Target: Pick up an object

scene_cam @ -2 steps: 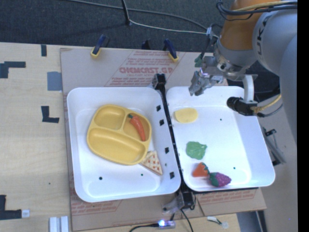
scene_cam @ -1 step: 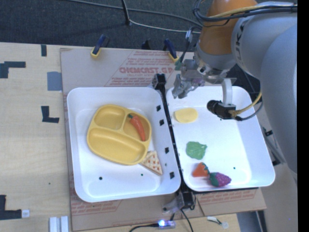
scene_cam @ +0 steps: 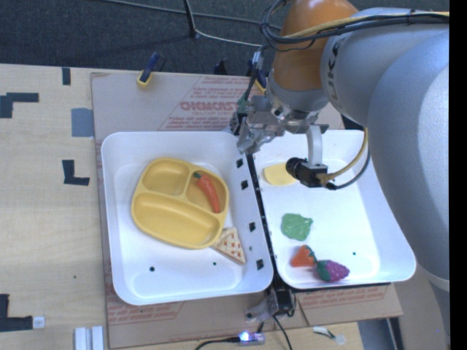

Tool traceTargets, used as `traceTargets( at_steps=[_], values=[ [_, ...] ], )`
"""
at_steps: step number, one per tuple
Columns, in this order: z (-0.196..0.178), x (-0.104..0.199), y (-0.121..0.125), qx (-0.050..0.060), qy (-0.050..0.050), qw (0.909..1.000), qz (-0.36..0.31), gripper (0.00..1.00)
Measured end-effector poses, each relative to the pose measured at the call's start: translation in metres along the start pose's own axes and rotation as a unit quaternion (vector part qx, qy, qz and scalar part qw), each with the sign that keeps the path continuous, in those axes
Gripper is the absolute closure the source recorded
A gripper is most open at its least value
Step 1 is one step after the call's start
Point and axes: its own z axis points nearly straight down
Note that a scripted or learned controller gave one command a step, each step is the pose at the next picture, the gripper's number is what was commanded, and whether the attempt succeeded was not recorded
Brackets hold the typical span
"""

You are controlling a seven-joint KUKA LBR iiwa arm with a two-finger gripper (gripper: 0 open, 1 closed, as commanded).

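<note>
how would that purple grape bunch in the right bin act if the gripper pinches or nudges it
The purple grape bunch looks like small toy food, so probably light and stiff. Its bumpy, rounded shape may slip from the fingers or roll when nudged. It touches the orange piece, which would likely shift too.

Bright, even light; perhaps slightly soft.

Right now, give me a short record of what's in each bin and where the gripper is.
left bin: yellow tray with a chili in one compartment; waffle piece beside the tray
right bin: yellow slice, green piece, strawberry, purple grapes
gripper: over the divider at the bins' far end
held: nothing seen between the fingers
</note>
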Motion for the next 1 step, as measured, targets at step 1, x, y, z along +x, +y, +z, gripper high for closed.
traceTargets(
  at_steps=[1],
  values=[
    [0.0008,0.0429,-0.0012,0.0,0.0,1.0,0.0,1.0]
  ],
)
